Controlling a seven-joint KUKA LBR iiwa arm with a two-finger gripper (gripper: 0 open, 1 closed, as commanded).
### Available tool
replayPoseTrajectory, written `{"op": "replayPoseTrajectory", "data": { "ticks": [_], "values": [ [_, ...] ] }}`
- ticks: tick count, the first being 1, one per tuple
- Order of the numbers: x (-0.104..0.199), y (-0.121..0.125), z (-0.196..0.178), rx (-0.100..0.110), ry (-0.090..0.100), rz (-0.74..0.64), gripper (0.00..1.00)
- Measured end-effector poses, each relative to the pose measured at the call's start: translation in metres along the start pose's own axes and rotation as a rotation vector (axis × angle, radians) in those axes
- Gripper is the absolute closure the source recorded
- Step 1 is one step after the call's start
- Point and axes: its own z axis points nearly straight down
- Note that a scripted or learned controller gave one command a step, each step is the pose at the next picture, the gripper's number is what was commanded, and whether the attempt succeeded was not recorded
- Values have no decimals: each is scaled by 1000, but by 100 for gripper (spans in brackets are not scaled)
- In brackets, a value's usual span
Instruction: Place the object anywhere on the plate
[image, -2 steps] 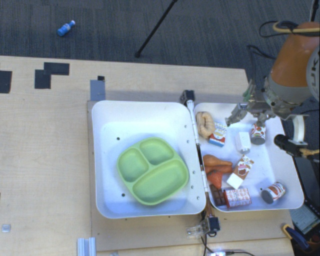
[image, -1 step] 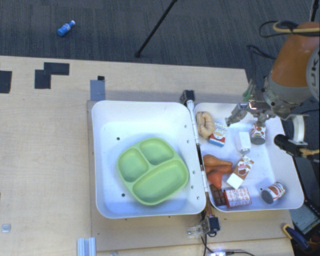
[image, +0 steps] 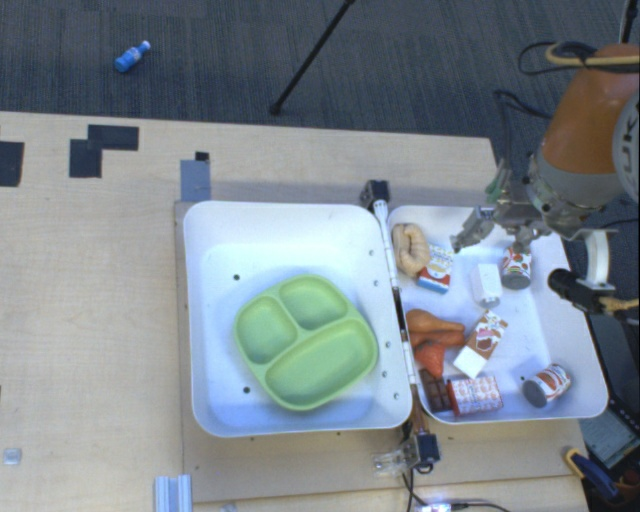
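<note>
The green plate lay bare in the left bin, its three compartments waiting for a delivery. In the right bin the candidates were jumbled together: a bagel, a small carton, an orange piece, cans. The gripper hung over that bin's far side, fingers spread and grasping nothing, apparently placed to choose.
</note>
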Motion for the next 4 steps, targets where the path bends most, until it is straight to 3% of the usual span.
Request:
{"op": "replayPoseTrajectory", "data": {
  "ticks": [4],
  "values": [
    [0, 0, 0, 0, 0, 0, 0]
  ]
}}
